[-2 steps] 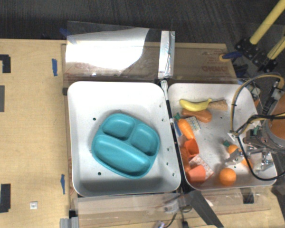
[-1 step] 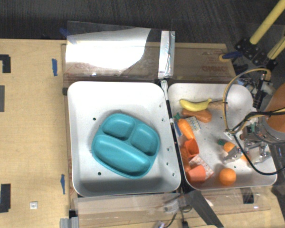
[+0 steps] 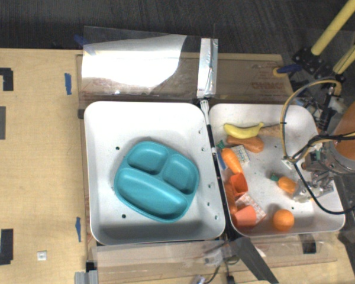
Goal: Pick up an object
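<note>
Over right bin (image 3: 266, 232), gripper (image 3: 312, 185) sits low by a small orange piece (image 3: 287, 185); can't tell its opening or any hold. Risks: it clips the bin wall, cables (image 3: 296, 135) snag, or piece gets nudged toward orange ball (image 3: 283, 219).

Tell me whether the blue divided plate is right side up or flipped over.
Right side up. The blue divided plate lies flat in the left bin with its three compartments facing the camera.
</note>
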Controlling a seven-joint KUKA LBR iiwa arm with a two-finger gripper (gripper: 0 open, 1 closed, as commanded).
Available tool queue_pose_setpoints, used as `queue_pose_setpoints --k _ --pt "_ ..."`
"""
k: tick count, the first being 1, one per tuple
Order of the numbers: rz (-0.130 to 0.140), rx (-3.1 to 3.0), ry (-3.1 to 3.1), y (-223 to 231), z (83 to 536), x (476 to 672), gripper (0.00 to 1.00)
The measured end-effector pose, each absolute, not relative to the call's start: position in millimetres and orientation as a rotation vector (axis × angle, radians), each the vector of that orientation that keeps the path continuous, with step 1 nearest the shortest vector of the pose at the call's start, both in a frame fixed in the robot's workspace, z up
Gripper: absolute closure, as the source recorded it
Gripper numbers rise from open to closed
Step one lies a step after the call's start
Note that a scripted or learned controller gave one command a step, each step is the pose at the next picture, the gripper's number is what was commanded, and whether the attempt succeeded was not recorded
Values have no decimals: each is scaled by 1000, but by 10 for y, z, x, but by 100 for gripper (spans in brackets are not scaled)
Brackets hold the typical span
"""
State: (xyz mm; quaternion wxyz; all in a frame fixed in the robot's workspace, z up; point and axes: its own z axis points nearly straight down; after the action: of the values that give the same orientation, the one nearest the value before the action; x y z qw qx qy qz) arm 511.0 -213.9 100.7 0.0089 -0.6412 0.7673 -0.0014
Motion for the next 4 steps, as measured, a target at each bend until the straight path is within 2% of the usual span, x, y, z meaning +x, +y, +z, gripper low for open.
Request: queue_pose_setpoints --k 1,2,3,4 --pt "0 -2003 2397 -2134 999 5106 0" --pt "17 -2085 2336 -2125 885 5204 0" --pt "-4 -2078 2333 -2145 1008 5241 100" --pt "8 -2031 2392 -1802 1324 6359 100"
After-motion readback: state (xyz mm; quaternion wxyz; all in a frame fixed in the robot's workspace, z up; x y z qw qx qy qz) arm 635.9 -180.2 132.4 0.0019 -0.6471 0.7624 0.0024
